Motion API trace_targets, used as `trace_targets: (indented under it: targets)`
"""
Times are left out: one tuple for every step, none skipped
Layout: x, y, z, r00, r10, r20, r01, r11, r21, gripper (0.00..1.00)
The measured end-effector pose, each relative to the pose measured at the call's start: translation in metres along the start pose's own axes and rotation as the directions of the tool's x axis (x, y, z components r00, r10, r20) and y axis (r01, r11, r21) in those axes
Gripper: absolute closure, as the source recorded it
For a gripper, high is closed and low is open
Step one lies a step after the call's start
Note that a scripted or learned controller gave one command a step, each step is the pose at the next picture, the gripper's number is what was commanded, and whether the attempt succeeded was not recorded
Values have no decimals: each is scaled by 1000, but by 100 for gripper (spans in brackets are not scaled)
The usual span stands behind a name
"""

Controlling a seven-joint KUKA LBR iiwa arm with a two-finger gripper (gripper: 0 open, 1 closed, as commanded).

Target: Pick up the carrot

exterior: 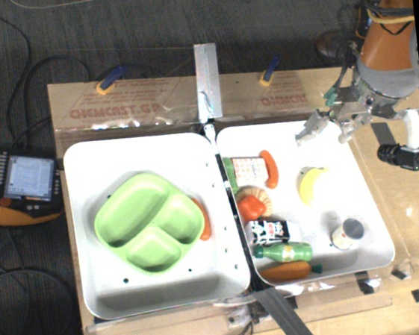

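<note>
The carrot [287,271] is seen lying flat against the near wall of the right bin [370,205], just beside a green bottle [283,253] and below a small black-and-white carton [268,231]. The gripper [327,125] is held high over the bin's far right corner, well apart from the carrot, fingers spread and nothing between them. The approach step is judged to be in hand. A traverse toward the near wall and a descent clear of the bottle are called for next.

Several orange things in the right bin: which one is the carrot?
The carrot lies along the near wall, long and tapered with a green end, just below the green bottle. The others are a curved sausage and a round tomato.
</note>
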State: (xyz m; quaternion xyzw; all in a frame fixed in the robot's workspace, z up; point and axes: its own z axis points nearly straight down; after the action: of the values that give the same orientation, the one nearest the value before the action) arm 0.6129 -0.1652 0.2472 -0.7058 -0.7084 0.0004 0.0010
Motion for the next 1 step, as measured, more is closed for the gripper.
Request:
trace_targets:
  targets:
    - [43,-32,93,971,239,0,-239,971,2,0]
